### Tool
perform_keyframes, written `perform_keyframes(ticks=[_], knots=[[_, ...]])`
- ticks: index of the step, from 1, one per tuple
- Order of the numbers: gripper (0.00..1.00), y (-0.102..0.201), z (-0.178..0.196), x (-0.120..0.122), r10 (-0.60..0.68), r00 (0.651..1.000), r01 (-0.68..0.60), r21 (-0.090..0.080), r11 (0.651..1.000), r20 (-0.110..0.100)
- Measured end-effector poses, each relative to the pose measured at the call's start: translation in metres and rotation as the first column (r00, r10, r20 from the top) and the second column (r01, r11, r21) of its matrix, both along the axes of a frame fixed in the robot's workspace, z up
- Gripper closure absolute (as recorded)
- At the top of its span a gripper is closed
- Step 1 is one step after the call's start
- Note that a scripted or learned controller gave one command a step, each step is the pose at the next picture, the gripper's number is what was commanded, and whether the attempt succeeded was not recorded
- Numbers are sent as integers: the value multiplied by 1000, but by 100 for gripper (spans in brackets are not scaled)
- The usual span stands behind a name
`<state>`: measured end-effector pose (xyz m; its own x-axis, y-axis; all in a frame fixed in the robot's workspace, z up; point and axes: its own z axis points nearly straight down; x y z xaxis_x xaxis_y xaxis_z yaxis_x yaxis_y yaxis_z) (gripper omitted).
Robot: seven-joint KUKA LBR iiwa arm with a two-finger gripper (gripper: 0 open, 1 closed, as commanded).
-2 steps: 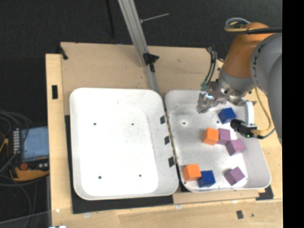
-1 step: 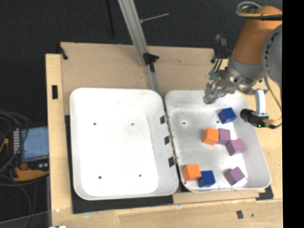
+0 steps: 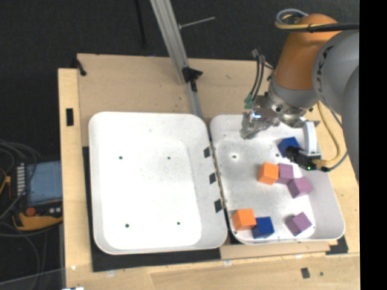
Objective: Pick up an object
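Item: small rigid blocks in the right bin (image 3: pixel 225 162), nearest candidate an orange cube (image 3: pixel 268 173) touching a purple block (image 3: pixel 285 173); we judge it light, stiff, best pinched on opposite flat faces; gripper (image 3: pixel 251 125) above, carrying nothing, finger state indiscernible.

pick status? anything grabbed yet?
Done: the arm has reached the right bin; the gripper sits over its upper-left corner. In hand: nothing visible at the gripper tip. Left: the whole pick. All blocks lie on the bin floor, including the nearest orange block and the blue block by the wrist.
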<state>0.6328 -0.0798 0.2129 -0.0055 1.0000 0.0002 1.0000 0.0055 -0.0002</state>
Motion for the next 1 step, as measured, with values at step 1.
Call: perform_keyframes(ticks=[1], knots=[[100,43,6,-7,1,1000,-1,2,1000,1]])
